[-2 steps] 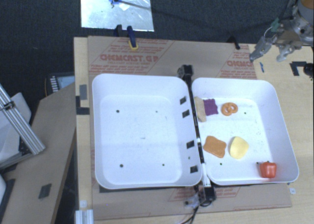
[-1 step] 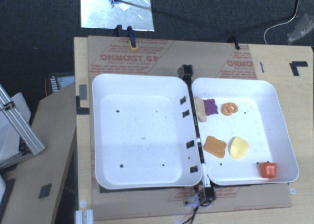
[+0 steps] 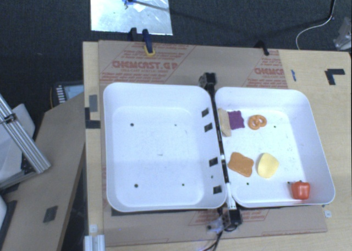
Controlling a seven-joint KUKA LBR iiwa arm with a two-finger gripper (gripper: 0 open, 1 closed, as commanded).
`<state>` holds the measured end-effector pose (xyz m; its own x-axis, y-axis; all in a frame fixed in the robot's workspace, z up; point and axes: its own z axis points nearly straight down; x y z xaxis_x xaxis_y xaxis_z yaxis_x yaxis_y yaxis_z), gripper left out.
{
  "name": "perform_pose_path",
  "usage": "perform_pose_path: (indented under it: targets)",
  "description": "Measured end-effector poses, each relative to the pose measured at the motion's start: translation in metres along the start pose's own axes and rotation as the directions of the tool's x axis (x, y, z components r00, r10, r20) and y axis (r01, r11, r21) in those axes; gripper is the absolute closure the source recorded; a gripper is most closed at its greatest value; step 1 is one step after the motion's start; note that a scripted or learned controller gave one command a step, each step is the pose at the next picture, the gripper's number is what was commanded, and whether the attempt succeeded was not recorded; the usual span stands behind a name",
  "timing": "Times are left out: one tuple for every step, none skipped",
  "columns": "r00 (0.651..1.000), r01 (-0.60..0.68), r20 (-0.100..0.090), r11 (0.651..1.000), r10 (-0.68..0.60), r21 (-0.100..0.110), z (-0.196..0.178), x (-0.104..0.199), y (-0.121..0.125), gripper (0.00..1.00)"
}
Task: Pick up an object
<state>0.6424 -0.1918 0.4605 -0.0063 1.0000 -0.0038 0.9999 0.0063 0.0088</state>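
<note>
camera view, one entry per item.

- left bin (image 3: 159, 151): shallow, white, bare floor with a few dark specks.
- right bin (image 3: 316, 134): shallow, white, joined to the left bin along a clipped centre seam; holds every candidate for the pick.
- tan block (image 3: 223, 122): right bin, 10 o'clock, hard against the centre wall.
- purple piece (image 3: 236, 119): touching the tan block on its 3 o'clock side.
- pretzel (image 3: 257, 121): orange-brown, just beside the purple piece, toward 12 o'clock of the bin.
- toast slice (image 3: 241, 164): brown, 7 o'clock of the bin, near the seam.
- yellow piece (image 3: 267, 165): pale, rounded, just beside the toast slice.
- red pepper (image 3: 300, 190): 5 o'clock corner, close to the rim.
- tool: cannot tell how far open it is or whether it holds anything.

risks, judged: tan block and pepper sit against walls, so a finger may strike the bin; touching pairs may be nudged or lifted together; flat toast may slip.
</note>
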Motion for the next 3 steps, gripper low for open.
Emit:
perform_pose_path:
  targets:
    - [1.000,0.005,-0.004,1.000,-0.005,-0.004,-0.081,0.072,-0.003,1.00]
    - [1.000,0.005,-0.007,1.000,-0.005,0.017,0.031,0.138,0.015,1.00]
    - [1.000,0.009,-0.008,1.000,-0.009,0.004,0.010,0.246,0.024,1.00]
